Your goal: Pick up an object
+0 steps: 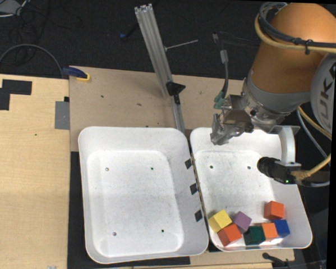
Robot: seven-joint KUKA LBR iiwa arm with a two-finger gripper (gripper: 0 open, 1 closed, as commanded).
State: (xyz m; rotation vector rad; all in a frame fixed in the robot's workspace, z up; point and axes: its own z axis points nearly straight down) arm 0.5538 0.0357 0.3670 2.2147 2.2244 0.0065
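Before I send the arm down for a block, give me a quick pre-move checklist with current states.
1. Blocks present in right bin: ok, clustered at its near edge.
2. Gripper above the blocks: not ok, it hangs over the bin's far end.
3. Gripper carrying nothing: ok, nothing seen between its tips.
4. Finger opening: cannot tell.
5. Target standing apart: orange block ok; yellow block and purple block touch neighbours, not ok.

Small blocks (247, 224) sat bunched in the lower right of the frame: yellow, purple, red, green, two orange, and blue.
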